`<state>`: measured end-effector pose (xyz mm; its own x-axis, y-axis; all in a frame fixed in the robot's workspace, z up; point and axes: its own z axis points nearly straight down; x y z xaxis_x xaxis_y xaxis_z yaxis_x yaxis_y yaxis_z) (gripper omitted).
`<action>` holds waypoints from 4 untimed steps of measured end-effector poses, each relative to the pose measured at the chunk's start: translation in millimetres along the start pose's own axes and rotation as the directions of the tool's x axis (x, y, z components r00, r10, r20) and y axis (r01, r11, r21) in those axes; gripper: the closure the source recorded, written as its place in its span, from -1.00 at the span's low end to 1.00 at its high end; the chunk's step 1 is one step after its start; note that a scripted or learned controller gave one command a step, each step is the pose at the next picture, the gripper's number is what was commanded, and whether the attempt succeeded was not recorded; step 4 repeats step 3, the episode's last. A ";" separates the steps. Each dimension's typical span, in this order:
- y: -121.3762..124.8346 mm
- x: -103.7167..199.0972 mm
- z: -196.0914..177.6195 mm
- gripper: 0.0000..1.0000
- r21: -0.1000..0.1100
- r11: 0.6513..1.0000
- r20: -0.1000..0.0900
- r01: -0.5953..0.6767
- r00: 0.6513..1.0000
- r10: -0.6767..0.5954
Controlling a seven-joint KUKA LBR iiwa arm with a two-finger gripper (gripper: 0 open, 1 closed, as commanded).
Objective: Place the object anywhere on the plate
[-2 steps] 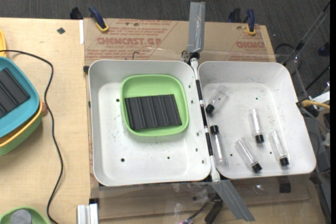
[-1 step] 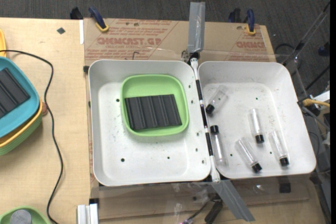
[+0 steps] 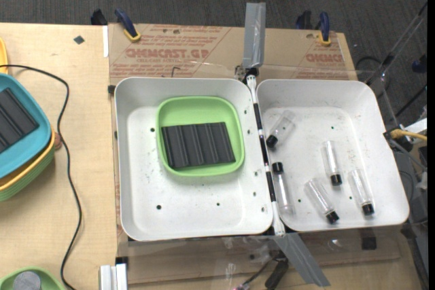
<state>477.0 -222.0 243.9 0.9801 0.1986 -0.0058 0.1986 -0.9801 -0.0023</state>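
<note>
two shallow white bins sit side by side on a bench, seen from above at a slant. the left bin (image 3: 136, 180) holds a green plate (image 3: 197, 105) with rounded corners, lying flat near the bin's middle. a dark ribbed mat (image 3: 200, 145) covers the plate's floor, probably to keep a round thing from rolling once it is set down.

the right bin (image 3: 309, 146), on the side the arm reaches in from, holds five clear tubes (image 3: 332, 161) with black caps. all lie on their sides, loosely scattered and apart from one another. one (image 3: 280, 129) lies tilted near the wall shared by the bins, another (image 3: 279, 183) lies along that wall lower down, and three lie toward the bin's near right corner. spread out like this, each seems to leave room for a grip without knocking a neighbour.

the object to move is judged to be one of these tubes; which one cannot be told. none is on the plate, so the task looks not yet begun.

the arm's pose cannot be told here, nor whether the claw is spread, pressed together or pinching anything. for the same reason, places cannot be given from the claw itself.
</note>
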 end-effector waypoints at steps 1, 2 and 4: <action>-0.2 0.0 3.4 -1.00 0.000 1.000 0.001 0.000 1.000 0.000; -25.9 5.5 12.7 -1.00 0.000 1.000 0.000 0.003 1.000 -0.003; 0.4 0.0 8.9 -1.00 -0.001 1.000 -0.001 0.000 1.000 0.000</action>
